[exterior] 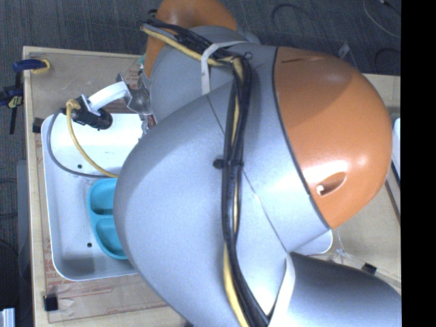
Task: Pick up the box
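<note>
You are early in this task: nothing shows the box lifted, and the whole pick is still ahead of you. The arm [225, 182] sweeps in over the bench [41, 67] and covers most of what lies under it, so you have little to judge by. The gripper [134, 99] sits at the far end of the left bin [48, 182], low over that bin's far rim, with a black fitting [92, 119] and a loop of yellow cable [71, 157] just out to its side. You cannot tell whether the gripper is open or closed; the arm's bulk and the wrist hardware hide its working end. Nothing can be seen held in it.

The one candidate you have for the box is the light blue object [102, 213], and it is probably that, though the arm covers a good part of it. It lies on the bin floor well apart from the gripper, toward the near end of the bin and a little to the side of the black fitting. It rests flat, apparently untouched.

Its long axis seems to run along the bin's length, so one end points back toward the gripper and the other away from it, toward the bin's near wall. Two rounded hollows show along that line, one behind the other. Its side under the arm is hidden, so treat that heading as a judgement.

What remains for you: bring the gripper over the blue object, close across its short width, and lift.
</note>
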You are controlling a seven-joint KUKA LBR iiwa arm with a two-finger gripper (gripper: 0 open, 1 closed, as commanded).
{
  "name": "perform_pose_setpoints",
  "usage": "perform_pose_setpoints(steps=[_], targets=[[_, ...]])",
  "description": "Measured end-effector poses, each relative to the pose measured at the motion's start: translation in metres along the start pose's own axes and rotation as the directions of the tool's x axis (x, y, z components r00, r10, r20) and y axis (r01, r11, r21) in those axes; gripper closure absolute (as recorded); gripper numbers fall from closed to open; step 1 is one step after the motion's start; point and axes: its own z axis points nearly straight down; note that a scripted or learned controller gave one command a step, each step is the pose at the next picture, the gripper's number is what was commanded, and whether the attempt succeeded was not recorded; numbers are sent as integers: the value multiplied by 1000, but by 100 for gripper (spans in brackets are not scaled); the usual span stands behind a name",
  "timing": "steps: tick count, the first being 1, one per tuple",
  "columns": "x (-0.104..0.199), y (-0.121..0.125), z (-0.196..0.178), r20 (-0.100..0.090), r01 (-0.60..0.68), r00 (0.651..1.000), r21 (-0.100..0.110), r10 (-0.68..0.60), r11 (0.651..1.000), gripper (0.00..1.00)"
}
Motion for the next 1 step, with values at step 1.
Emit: perform_pose_setpoints(steps=[1], targets=[[-5, 80, -78, -1, 51, 999, 4, -51, 999, 100]])
